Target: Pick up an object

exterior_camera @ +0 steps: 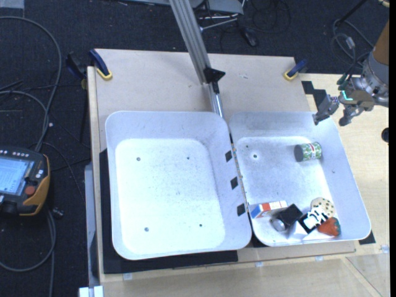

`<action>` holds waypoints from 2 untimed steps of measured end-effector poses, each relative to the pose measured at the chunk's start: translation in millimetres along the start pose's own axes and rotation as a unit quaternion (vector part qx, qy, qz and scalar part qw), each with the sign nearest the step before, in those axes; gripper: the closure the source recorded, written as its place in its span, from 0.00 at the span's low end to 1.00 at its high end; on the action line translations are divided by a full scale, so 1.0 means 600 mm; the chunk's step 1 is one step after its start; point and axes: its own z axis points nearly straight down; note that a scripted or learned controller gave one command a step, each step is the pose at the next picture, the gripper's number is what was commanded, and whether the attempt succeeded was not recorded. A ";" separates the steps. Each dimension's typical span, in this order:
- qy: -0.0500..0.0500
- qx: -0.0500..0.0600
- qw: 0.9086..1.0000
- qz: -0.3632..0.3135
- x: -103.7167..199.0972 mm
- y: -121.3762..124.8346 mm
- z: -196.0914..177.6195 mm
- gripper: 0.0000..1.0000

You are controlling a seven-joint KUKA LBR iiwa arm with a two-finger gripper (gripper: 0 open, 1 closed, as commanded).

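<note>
My gripper (335,113) hangs above the far right rim of the right bin (272,166), its two dark fingers spread apart with nothing between them. A small green and grey can (308,151) lies on its side in the bin's upper right, below and left of the gripper. Along the bin's near edge lie a red, white and blue box (268,208), a black block (286,217), a white and black spotted piece (319,211) and a red strawberry-like object (330,228).
The left bin (167,184) sits beside the right one. A slanted metal post (192,33) rises from the far middle of the bench. Clamps (295,70) hold the board's far corners. A teach pendant (21,181) lies on the floor at left.
</note>
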 end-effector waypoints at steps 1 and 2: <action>0.000 0.000 1.000 0.000 0.000 0.000 0.000 0.00; 0.001 0.003 1.000 0.000 0.004 -0.002 0.105 0.00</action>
